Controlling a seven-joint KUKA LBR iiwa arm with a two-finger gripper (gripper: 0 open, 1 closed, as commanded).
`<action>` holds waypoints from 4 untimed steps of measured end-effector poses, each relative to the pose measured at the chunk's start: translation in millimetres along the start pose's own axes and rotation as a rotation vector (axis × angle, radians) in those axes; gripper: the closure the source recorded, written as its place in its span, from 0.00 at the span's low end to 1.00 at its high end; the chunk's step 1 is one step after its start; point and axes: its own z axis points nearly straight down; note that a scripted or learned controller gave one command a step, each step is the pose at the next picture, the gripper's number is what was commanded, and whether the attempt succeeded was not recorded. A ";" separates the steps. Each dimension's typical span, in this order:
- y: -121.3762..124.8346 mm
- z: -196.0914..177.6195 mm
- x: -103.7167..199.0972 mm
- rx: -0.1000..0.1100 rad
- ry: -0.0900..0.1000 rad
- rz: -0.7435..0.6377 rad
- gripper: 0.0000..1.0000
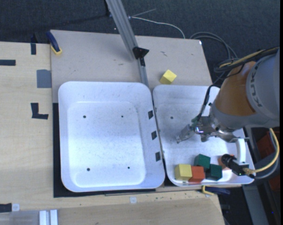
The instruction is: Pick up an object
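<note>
Hanging over the middle of the right bin (179,95), the tool (184,136) sits at the end of the grey arm (254,95) with its orange band (233,95). We cannot tell whether it is released or clenched; nothing shows between its tips, and it stands apart from the blocks.

We see the candidate things clustered in the near right corner of that bin: a yellow block (183,171), an orange block (197,173) touching it on the right, a dark green block (202,161) just behind them, and a second green block (215,172) farther right. Another yellow block (168,77) lies outside the bins on the table (94,55), just beyond the far edge of the right bin.

The left bin (66,125) is a shallow white tray with speckled marks and four small dark dots on its floor. Both bins rest on a pale wooden board; a lighter wood panel to the left carries dark tape pieces (37,110) and a grey square (43,78). A grey metal bar (122,20) slants in from the far side, ending at a black clamp (140,53). A blue and yellow clip (54,42) sits at the board's far left corner. Dark carpet (47,6) lies beyond, with thin cables (216,39) trailing across it. We can read no writing or labels.
</note>
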 end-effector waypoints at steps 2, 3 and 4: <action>42.5 -66.2 36.4 -0.015 -0.001 -0.003 0.00; 88.7 -62.1 50.5 -0.011 -0.001 -0.003 0.00; 136.4 -62.6 40.9 -0.011 -0.002 -0.002 0.00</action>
